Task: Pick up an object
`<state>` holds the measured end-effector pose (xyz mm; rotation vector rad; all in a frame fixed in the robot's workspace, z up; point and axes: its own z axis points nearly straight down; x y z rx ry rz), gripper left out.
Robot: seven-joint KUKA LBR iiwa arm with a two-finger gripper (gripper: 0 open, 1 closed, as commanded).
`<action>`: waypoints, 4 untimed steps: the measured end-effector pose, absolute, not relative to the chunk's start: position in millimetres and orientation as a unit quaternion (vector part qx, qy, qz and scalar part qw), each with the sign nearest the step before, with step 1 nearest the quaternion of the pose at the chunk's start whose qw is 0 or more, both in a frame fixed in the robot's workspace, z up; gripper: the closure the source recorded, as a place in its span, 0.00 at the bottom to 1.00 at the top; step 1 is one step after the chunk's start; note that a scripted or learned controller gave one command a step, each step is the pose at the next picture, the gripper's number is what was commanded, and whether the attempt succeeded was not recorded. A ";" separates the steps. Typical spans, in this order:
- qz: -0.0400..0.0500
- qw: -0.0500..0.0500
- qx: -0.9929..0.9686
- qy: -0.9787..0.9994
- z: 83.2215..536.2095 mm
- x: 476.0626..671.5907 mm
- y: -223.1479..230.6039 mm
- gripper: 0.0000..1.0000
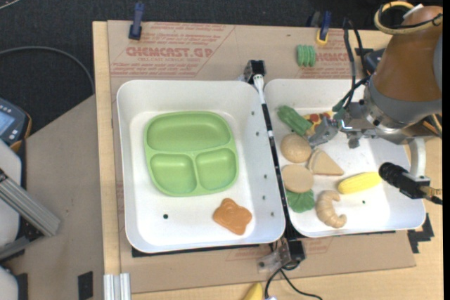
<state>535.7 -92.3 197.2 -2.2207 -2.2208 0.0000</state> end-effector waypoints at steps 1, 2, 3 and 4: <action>0.004 0.006 -0.709 -0.706 114.2 474.3 -106.0 0.00; -0.004 -0.010 -0.708 -0.706 326.7 481.0 -170.0 0.00; 0.003 0.005 -0.709 -0.705 198.3 476.4 -211.5 0.00; -0.001 0.002 -0.705 -0.710 80.2 489.3 -136.0 0.00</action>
